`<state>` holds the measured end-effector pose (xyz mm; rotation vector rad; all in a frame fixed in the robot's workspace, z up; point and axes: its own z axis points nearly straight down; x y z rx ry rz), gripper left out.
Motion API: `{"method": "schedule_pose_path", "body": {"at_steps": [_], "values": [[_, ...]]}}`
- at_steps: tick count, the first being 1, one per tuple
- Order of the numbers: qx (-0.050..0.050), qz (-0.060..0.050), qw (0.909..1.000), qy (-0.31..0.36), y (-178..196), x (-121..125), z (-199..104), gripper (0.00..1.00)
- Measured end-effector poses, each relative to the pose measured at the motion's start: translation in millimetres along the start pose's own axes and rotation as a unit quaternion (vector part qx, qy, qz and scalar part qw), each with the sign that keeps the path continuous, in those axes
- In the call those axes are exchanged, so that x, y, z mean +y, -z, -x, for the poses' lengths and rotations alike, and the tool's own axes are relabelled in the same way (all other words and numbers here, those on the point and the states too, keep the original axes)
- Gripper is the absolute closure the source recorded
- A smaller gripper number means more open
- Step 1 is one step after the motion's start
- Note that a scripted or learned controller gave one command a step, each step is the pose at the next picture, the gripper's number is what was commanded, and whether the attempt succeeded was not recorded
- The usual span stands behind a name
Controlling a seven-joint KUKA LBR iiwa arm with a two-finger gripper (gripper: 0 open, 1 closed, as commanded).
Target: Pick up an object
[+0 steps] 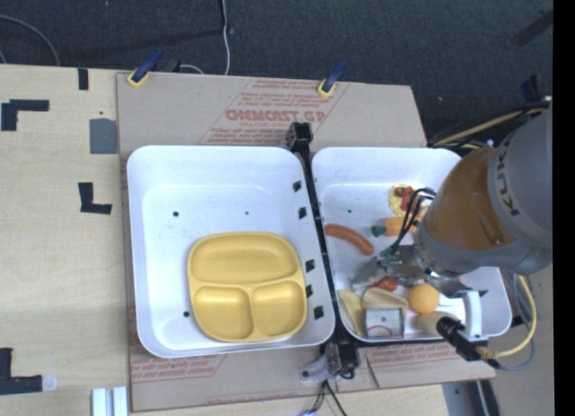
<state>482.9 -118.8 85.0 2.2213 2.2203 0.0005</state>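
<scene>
dark carpet lies beyond a light wooden surface (54, 252), on which i see a brown cardboard sheet (260, 113) held by two yellow-and-blue clamps (142, 71) at its far edge. on the sheet sit two shallow white bins side by side. the left bin (157, 181) holds a yellow divided plate (247, 284) with three compartments, lying flat toward the near side. the right bin (359, 172) holds a cluster of small toy foods: an orange-red sausage (349, 238) near the divider; a small orange ball (422, 298) toward the near wall; a pale yellow wedge (352, 305) at the near left corner; a small white carton (384, 320) just beside the wedge; and a yellow-and-red item (402, 197) near the far side, too small for me to name. my arm (490, 212) reaches in from the right, its orange band over the right half of this bin. the gripper (384, 264) points down among the foods between sausage and ball; i cannot tell how it is set or whether it holds anything. a black cable (220, 10) trails across the carpet.
</scene>
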Motion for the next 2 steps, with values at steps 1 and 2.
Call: {"method": "schedule_pose_path", "body": {"at_steps": [1,2], "values": [[0.003,-0.001,1.0,0.001,11,1,-2,1.0],[0.001,0.005,1.0,0.005,104,48,-65,1.0]]}}
